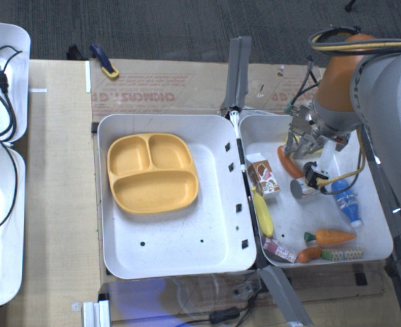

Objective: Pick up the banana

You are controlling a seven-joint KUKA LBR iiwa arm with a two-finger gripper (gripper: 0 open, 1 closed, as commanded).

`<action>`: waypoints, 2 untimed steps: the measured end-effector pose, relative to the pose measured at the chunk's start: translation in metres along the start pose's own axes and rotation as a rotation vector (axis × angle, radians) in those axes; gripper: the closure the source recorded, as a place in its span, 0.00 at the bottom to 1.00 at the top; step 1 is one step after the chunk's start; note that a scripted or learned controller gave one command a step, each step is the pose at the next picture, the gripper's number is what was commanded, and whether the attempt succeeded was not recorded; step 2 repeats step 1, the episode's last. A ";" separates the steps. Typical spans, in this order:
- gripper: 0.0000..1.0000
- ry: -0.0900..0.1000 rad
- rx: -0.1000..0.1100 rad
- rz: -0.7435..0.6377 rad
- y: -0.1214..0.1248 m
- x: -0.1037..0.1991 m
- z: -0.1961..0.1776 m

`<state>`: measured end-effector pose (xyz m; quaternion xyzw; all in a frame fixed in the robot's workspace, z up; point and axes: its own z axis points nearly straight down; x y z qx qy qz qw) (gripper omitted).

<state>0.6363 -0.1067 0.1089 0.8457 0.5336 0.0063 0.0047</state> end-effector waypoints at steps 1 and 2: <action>1.00 -0.010 0.016 0.206 -0.011 0.062 -0.081; 1.00 -0.010 0.016 0.206 -0.011 0.062 -0.081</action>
